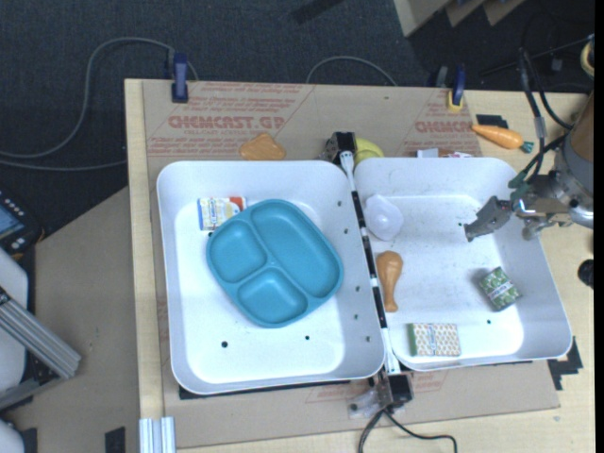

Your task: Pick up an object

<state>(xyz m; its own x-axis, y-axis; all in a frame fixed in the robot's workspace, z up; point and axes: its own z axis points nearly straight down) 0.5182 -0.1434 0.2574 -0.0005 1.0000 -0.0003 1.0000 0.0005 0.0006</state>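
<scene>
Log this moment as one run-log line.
gripper over right bin | nothing seen held | green packet nearby | blue plate in left bin

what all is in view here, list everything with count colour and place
bins: 2, white, side by side on the bench
divided plate: 1, blue, left bin
small carton: 1, white with red and blue print, left bin, beside the plate's upper left edge
clear cup: 1, translucent white, right bin, upper left corner
chicken drumstick toy: 1, orange-tan, right bin, left side
small packet: 1, green, right bin, right side
flat box: 1, pale green pattern, right bin, front edge
carrot toy: 1, orange, bench behind right bin
orange toy: 1, bench behind left bin
clamps: 2, blue, bench back edge
gripper: 1, grey, over right bin
</scene>
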